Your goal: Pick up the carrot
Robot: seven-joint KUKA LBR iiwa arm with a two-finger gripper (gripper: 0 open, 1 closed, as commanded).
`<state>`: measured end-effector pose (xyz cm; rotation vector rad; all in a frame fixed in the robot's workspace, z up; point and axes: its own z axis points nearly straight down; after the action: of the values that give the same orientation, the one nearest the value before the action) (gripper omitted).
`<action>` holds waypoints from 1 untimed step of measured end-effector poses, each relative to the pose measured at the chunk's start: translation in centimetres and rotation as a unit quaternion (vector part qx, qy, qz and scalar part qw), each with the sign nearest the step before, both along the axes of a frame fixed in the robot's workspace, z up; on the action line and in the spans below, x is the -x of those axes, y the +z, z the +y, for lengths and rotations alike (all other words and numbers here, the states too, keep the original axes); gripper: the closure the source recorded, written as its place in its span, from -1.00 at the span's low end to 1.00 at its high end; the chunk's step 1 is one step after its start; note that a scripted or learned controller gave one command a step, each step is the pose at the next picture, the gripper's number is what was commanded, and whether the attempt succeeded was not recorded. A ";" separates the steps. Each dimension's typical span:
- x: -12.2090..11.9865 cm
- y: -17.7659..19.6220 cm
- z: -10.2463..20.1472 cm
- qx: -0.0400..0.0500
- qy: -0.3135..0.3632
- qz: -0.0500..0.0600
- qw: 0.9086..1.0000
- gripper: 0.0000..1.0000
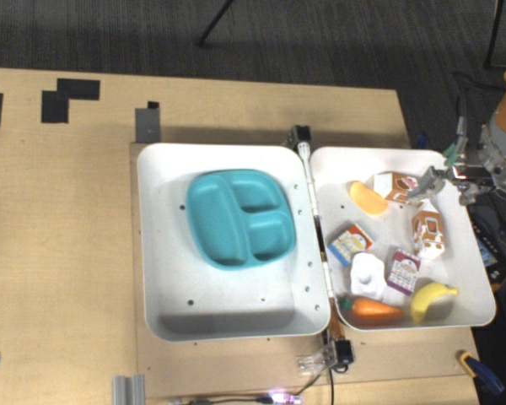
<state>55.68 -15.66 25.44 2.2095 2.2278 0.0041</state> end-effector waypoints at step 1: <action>-1.4 -4.8 4.4 -0.001 0.007 0.002 1.000 -1.00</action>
<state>57.04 -11.22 20.63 2.1959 2.2473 0.0009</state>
